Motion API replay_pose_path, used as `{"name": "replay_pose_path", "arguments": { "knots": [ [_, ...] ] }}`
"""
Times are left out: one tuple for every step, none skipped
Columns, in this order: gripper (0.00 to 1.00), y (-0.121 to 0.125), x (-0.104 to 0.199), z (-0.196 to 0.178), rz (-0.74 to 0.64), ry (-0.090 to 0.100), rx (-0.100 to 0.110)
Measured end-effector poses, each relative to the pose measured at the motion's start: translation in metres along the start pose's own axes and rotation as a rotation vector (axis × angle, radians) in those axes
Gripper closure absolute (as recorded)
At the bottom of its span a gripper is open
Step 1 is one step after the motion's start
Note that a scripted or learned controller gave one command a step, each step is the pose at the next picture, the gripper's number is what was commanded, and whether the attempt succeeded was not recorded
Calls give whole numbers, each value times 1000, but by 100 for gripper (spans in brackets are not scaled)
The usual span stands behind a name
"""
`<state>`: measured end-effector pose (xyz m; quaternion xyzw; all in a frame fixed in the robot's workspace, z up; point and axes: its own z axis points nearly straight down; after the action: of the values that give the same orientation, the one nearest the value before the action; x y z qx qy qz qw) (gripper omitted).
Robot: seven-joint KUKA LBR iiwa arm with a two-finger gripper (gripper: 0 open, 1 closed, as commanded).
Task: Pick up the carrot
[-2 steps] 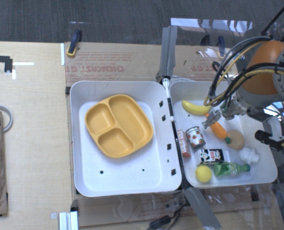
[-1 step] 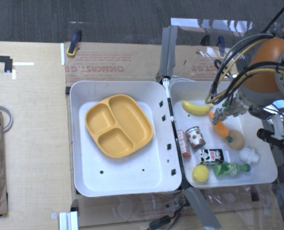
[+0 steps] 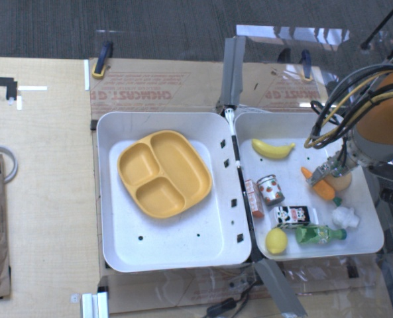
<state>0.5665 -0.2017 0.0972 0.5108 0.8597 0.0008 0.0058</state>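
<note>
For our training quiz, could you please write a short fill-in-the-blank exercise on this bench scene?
1. The yellow divided plate lies in the ____ bin.
2. The gripper is down at the ____.
3. The banana lies in the right bin, toward its ____ edge.
4. The yellow fruit beside the green bottle is a ____.

Missing words: left; carrot; far; lemon

A matt, smooth plastic look is shown by the yellow tray (image 3: 164,173) and both white bins (image 3: 116,244). Pale wood grain is seen on the bench (image 3: 37,151); brown cardboard (image 3: 156,88) looks dull and printed.
</note>
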Motion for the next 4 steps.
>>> {"name": "replay_pose_path", "arguments": {
  "knots": [
    [0, 0, 3, 4, -3, 7, 4],
    [100, 0, 2, -5, 0, 4, 3],
    [100, 22, -33, 5, -5, 8, 4],
    [100, 88, -2, 4, 88, 6, 6]
  ]
}}
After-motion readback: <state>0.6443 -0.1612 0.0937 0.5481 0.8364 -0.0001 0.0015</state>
